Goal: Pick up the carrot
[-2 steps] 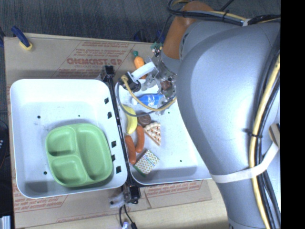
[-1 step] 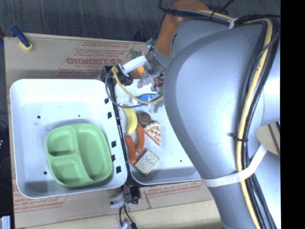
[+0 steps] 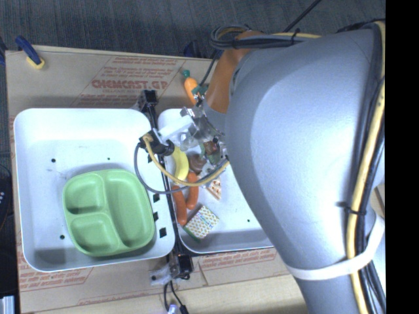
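Two shallow white plastic bins sit side by side on a cardboard-covered surface (image 3: 131,70). The left bin (image 3: 39,129) holds a pale green plastic tray (image 3: 108,211) with three compartments, lying flat toward the near side of the bin. The right bin (image 3: 229,241) is largely covered by the big grey arm (image 3: 308,142), which reaches in from the right, its orange band (image 3: 222,77) showing above the wrist.

The claw (image 3: 203,142) hangs low over the far left part of the right bin, a tangle of metal parts and cables around it. Whether it is released or clenched cannot be told from this angle, and nothing is seen gripped in it.

The long orange carrot (image 3: 180,205) lies in the right bin close along its left wall, just below the claw. Beside it lies a second shorter orange piece (image 3: 192,191), and a yellow banana-like object (image 3: 180,163) rests just above them, near the claw. A small colourful patterned packet (image 3: 201,222) lies just right of the carrot's lower end. Another small orange object with a green tip (image 3: 189,87) rests on the cardboard beyond the bins.
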You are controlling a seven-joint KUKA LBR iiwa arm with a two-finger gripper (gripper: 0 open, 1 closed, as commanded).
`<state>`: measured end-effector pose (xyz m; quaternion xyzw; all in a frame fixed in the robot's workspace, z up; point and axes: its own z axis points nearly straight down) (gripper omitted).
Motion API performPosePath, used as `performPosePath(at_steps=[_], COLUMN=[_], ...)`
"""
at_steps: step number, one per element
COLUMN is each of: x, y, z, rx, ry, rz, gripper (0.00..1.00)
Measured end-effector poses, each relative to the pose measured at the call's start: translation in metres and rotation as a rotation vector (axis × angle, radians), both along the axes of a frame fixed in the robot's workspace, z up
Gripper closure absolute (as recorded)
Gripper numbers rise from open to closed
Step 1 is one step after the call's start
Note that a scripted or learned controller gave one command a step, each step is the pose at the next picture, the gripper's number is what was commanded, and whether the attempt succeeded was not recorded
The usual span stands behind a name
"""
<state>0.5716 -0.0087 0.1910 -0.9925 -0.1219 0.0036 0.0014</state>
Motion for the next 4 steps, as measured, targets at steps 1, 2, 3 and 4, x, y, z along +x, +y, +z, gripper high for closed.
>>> performPosePath(at_steps=[1,2,3,4], x=[-0.014,0.052,0.078,-0.027], y=[0.01,0.068,0.051,0.065], z=[0.069,-0.001,0.001,0.0], rx=[-0.001,-0.002,-0.002,0.002], ry=[-0.004,0.0,-0.003,0.0], rz=[-0.038,-0.038,-0.007,0.096], gripper=[0.0,0.0,0.0,0.0])
